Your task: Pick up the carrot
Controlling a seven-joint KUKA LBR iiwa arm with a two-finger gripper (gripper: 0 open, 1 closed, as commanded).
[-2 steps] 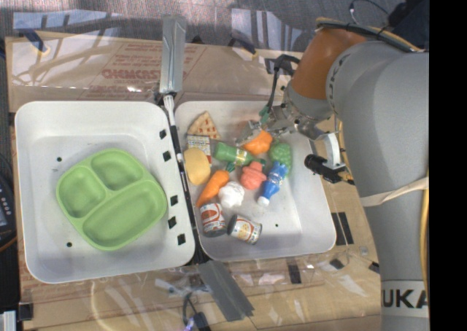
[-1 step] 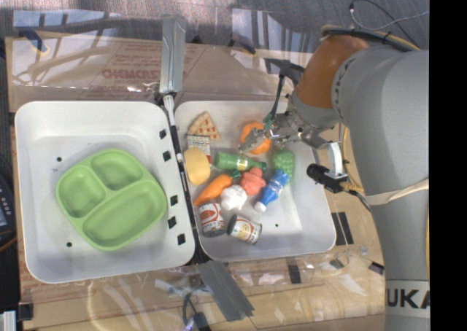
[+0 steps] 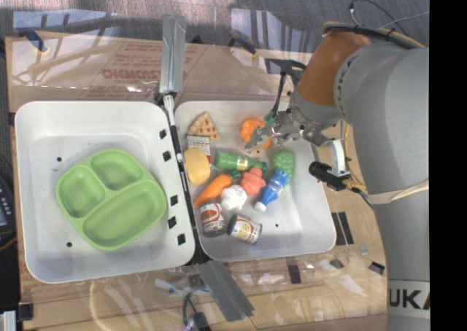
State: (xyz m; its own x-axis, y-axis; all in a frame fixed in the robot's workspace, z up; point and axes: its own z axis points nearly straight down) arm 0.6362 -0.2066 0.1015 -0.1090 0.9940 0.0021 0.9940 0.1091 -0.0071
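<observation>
At the left of the frame the left bin (image 3: 36, 176) holds a green divided plate (image 3: 111, 198), lying flat a little below the bin's middle. A grey strip (image 3: 172, 56) stands along the seam between the two bins at the top.

The right bin (image 3: 310, 227) sits in the centre of the frame and is crowded. Along its left side, from top to bottom, lie a waffle-patterned wedge (image 3: 203, 126), a yellow lemon-shaped piece (image 3: 196, 166), the carrot (image 3: 213, 189) and a small can (image 3: 211, 218). The carrot lies at a slant in the lower left part of this bin, its orange body touching the yellow piece above and a white object (image 3: 233, 197) to its right. A second can (image 3: 244, 230) lies tipped on its side just beside the first. Further right are a green bottle (image 3: 235, 161), a pink object (image 3: 252, 181), a blue and white bottle (image 3: 271, 189) and a green knobbly piece (image 3: 283, 162).

In the upper middle of the bin sits an orange object (image 3: 252, 129). The gripper (image 3: 266, 136) is right beside it, well apart from the carrot; whether its fingers are spread or closed cannot be told. The grey arm (image 3: 387, 125) with its orange band (image 3: 325, 67) fills the right of the frame.
</observation>
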